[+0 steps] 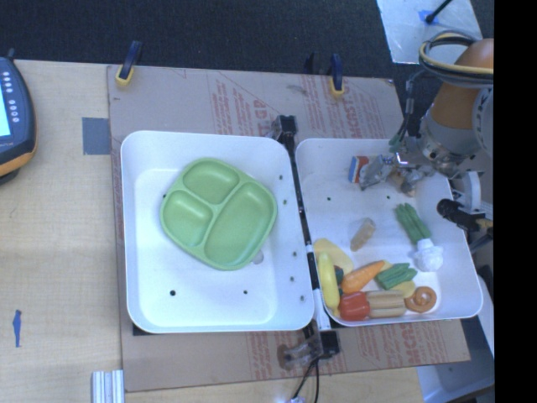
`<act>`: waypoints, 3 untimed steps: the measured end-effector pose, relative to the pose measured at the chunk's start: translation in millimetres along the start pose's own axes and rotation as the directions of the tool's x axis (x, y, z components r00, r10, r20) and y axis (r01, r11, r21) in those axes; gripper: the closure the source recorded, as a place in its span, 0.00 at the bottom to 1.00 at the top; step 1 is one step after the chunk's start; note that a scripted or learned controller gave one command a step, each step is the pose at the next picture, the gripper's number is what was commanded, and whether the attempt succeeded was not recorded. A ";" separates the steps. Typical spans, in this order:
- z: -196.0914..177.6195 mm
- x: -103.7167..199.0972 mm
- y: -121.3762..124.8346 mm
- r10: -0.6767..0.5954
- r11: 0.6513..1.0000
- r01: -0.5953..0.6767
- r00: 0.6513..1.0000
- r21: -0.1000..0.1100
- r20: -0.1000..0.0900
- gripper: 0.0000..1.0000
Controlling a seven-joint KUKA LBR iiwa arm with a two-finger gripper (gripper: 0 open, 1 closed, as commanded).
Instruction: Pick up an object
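The gripper (382,173) hangs at the far end of the right bin (470,309), just beside a small red, white and blue packet (359,169); whether its jaws are open or clenched cannot be told. To grasp well, the arm should centre over the packet and descend squarely. Nearer lies a toy-food pile (377,288). The left bin (143,309) holds a green plate (220,213).

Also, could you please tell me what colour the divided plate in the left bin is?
The divided plate is light green, seen plainly in the camera view.
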State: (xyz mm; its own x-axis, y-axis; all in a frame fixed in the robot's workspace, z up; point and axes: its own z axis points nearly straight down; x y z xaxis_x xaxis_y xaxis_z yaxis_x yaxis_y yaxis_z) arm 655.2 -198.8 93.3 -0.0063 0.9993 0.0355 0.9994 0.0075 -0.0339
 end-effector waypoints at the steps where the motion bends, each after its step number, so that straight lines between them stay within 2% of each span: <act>1: -21.2 -8.1 -42.1 0.002 1.000 -0.001 1.000 -0.030 0.029 0.00; 2: 2.1 -3.9 -65.1 -0.005 0.999 0.006 1.000 -0.033 0.022 0.00; 3: -8.8 -8.2 -66.0 -0.004 0.999 0.005 1.000 -0.032 0.031 1.00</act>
State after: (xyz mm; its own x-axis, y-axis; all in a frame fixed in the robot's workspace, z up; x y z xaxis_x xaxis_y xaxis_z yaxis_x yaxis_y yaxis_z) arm 589.5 -207.8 104.0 -0.0114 0.9999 0.0049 0.9999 0.0114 -0.0016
